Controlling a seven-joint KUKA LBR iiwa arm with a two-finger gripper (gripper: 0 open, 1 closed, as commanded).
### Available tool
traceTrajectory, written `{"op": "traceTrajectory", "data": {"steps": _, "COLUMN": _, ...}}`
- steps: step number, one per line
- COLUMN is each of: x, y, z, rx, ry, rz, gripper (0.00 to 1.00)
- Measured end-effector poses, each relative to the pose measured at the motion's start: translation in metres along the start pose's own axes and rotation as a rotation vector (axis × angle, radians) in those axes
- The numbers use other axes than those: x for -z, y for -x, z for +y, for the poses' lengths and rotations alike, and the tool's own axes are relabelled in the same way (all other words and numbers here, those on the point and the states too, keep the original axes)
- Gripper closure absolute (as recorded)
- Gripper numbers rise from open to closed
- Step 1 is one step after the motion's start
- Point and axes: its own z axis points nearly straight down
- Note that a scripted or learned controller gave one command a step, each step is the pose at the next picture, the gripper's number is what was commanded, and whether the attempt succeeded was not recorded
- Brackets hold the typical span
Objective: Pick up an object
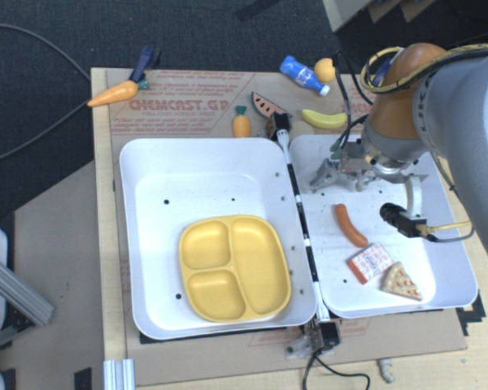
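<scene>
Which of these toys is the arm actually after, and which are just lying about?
Likely in play, in the right bin under the tool:
sausage
red-and-white packet
pizza slice

Lying about:
yellow divided plate
banana
blue bottle
carrot
watermelon slice

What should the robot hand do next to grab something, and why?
Probably slide toward the sausage and lower over it. The gripper sits in the right bin with nothing between its fingers, and the sausage lies closest, just below it, apart from the other food.
</scene>
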Motion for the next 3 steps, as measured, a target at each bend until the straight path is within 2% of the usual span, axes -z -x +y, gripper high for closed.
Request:
{"op": "traceTrajectory", "data": {"steps": 1, "x": -0.011, "y": 0.008, "z": -0.05, "rx": -0.004, "ry": -0.002, "rz": 0.001, "gripper": 0.0}}
{"op": "traceTrajectory", "data": {"steps": 2, "x": 0.0, "y": 0.008, "z": -0.05, "rx": -0.003, "ry": 0.001, "rz": 0.001, "gripper": 1.0}}
{"op": "traceTrajectory", "data": {"steps": 3, "x": 0.09, "y": -0.071, "z": -0.04, "rx": -0.001, "ry": 0.002, "rz": 0.002, "gripper": 1.0}}
